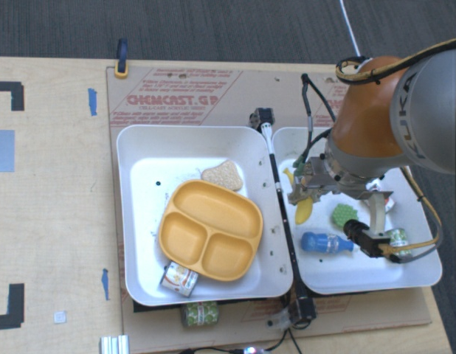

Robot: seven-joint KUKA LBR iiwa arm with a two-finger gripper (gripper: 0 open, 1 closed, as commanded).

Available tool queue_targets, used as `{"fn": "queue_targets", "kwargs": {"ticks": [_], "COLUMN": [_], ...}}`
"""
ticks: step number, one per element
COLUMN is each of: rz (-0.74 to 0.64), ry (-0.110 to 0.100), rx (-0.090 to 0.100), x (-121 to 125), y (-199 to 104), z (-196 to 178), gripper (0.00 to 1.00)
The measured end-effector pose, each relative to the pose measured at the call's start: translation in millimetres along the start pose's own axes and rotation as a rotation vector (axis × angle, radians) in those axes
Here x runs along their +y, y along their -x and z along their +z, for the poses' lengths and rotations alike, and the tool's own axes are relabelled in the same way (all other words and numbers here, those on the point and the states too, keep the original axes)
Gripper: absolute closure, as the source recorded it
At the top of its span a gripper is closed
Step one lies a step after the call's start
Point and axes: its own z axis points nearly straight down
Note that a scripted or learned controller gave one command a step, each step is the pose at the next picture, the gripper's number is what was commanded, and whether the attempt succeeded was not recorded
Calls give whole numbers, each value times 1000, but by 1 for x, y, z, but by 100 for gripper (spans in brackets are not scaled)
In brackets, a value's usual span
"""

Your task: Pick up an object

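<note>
My claw (305, 185) hangs low over the right bin (375, 282), at its left side close to the wall shared by the 2 bins. My orange-banded wrist covers much of it from above, so I cannot tell whether it is open or closed, nor whether it grips anything.

There are 4 things I could pick in this bin. A yellow banana (303, 211) lies right at my claw, partly hidden beneath it, its lower end pointing toward the near edge of the bin. Just beside the banana, on the side away from the shared wall, sits a small green knobbly ball (344, 214). Nearer the front edge, a blue bottle (325, 243) lies on its side, close to the banana's tip but apart from it. A small can (397, 237) with a green and white label sits toward the far side of the bin, well apart from my claw.

The left bin (132, 198) holds 3 things: a yellow plate (210, 231) with 3 compartments, a tan slice of bread (223, 175) touching its upper rim, and a tin (178, 279) tipped against its lower left edge. Outside the bins, on the bench just in front of the left one, lies a green jar (201, 314) on its side.
</note>
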Motion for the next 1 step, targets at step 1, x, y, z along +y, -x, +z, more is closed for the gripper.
{"fn": "queue_targets", "kwargs": {"ticks": [1], "rz": [3], "ry": [-1], "rx": [-1], "x": [-54], "y": [17], "z": [-19], "gripper": [100]}}
